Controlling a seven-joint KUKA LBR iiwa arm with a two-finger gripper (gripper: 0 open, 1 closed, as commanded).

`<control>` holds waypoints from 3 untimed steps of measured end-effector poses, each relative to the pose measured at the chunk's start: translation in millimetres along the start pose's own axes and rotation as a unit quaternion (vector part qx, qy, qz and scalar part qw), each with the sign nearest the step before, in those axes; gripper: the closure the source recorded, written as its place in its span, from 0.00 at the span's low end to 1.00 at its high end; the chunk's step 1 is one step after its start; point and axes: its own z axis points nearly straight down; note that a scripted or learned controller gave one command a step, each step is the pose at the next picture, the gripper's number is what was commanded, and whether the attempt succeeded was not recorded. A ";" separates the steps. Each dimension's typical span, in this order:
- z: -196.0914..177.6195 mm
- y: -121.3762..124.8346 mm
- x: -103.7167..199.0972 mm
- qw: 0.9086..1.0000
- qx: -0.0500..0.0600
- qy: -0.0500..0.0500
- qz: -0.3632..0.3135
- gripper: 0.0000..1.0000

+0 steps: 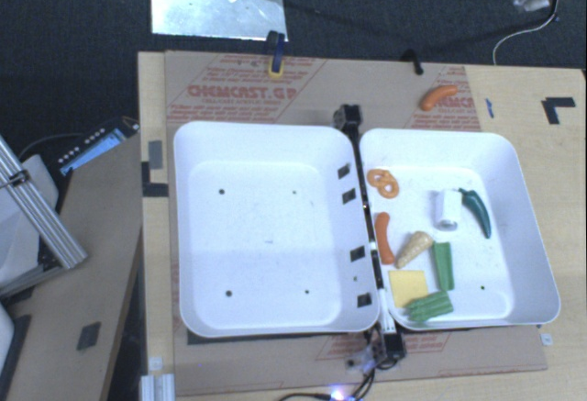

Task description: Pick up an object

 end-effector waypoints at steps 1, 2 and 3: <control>-0.3 -25.3 -10.6 1.000 0.000 0.001 0.002 1.00; 0.3 0.8 -12.5 1.000 0.000 0.000 0.000 1.00; -0.7 -35.8 -5.5 1.000 0.000 0.001 0.001 1.00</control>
